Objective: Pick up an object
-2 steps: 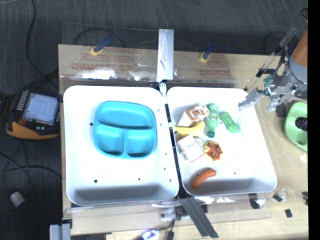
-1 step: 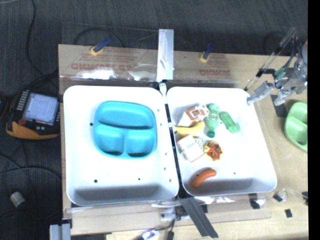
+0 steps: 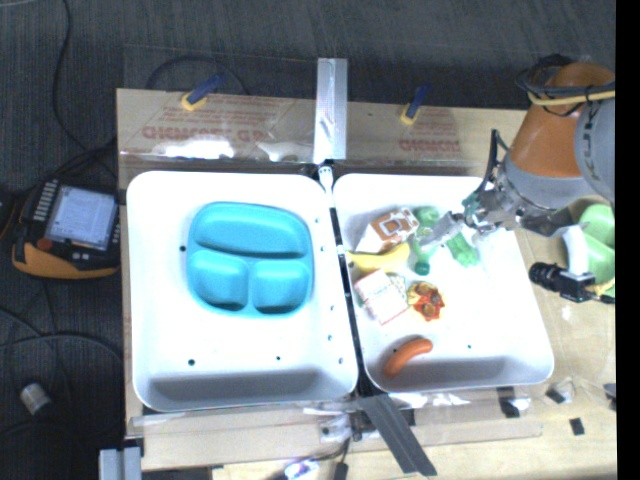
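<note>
The gripper (image 3: 447, 230) hovers over the green bottle (image 3: 422, 255) in the right bin (image 3: 520, 308); whether its jaws are apart I cannot tell. The bottle looks light, stiff and slick, best gripped across its body.

Setting: a robotics laboratory. Evidence: a plywood worktop (image 3: 230, 118) carrying two shallow white plastic bins (image 3: 160, 368) side by side; loose black cables (image 3: 60, 28) across dark grey carpet (image 3: 400, 18); a handheld orange-and-black control pendant with screen (image 3: 65, 228) on the floor at left; a grey-and-orange industrial arm (image 3: 560, 143) at right.
</note>
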Controlling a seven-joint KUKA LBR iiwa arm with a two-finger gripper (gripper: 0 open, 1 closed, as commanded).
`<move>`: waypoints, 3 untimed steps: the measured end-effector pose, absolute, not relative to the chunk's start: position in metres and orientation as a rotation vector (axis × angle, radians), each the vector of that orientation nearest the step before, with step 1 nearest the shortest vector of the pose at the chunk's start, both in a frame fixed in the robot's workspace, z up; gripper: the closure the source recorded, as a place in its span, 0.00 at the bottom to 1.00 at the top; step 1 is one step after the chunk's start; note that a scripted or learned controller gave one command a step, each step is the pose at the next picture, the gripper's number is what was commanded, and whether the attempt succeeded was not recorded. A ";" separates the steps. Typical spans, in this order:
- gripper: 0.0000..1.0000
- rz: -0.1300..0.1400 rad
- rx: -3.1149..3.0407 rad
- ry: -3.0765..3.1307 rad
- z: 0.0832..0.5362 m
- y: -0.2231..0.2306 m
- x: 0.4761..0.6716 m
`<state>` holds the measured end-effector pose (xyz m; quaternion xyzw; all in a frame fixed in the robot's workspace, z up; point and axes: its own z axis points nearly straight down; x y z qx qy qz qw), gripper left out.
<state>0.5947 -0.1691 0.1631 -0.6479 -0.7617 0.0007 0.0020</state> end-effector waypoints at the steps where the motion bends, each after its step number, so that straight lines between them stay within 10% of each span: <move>1: 0.00 0.000 -2.065 -2.365 0.091 -0.200 0.643; 2: 1.00 -0.009 -2.071 -2.378 0.109 -0.201 0.648; 3: 1.00 0.005 -2.257 -2.183 0.199 -0.170 0.633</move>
